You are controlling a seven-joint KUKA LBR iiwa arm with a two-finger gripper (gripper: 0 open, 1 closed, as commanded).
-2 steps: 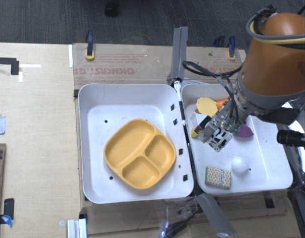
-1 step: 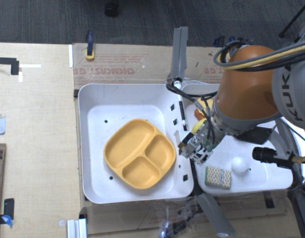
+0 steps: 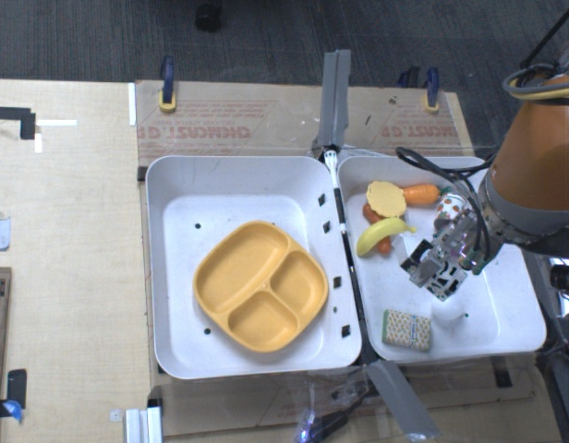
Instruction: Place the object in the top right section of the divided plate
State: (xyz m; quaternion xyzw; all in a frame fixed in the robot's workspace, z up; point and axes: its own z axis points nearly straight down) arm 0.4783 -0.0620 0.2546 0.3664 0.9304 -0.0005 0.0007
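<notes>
A yellow divided plate (image 3: pixel 259 286) with three sections lies tilted in the left bin (image 3: pixel 174 247). In the right bin (image 3: pixel 506 330) lie a yellow banana (image 3: pixel 381 234), a yellow round piece (image 3: pixel 386 198), an orange carrot (image 3: pixel 420 194) and a red piece (image 3: pixel 370 214), all bunched at the bin's far left. A green-and-tan packet (image 3: pixel 407 329) lies near the bin's front edge. My gripper (image 3: pixel 430 270) hangs low over the right bin's middle, right of the banana and above the packet. Nothing shows between its tips.
A grey divider post (image 3: pixel 335 100) stands at the back between the bins. Blue clamps (image 3: pixel 166 95) hold the cardboard at the rear. Black cables (image 3: pixel 441 169) arc over the right bin's far edge. The arm's orange band (image 3: pixel 538 146) looms at the right.
</notes>
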